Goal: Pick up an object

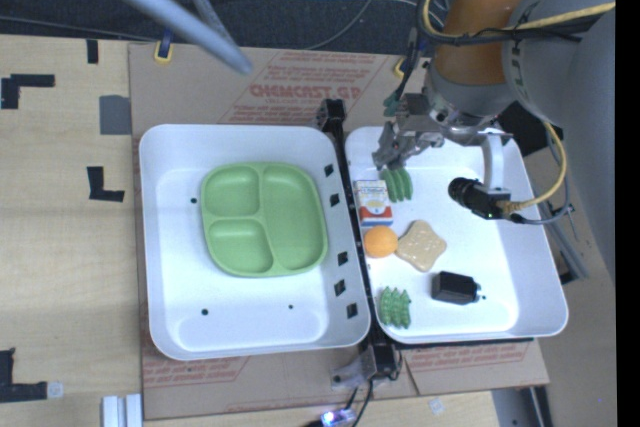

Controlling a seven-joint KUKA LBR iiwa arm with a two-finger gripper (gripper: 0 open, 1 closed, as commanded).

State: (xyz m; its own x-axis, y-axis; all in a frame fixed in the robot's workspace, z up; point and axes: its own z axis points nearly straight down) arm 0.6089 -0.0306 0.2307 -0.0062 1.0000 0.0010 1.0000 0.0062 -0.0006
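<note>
The arm's grey wrist is blocking much of the right bin's (530, 315) far end, and the hand (392, 155) is hanging low over a green ridged toy (399, 183), its spread impossible to tell. Nearby are lying a small carton (372, 199), an orange ball (380, 243), toast (421, 246), and 1 black block (456, 288). The left bin (160, 215) is carrying a green divided plate (265, 219).

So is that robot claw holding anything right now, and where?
Cannot be told: the gripper sits right above a green item in the right bin, with no grasp visible.
</note>
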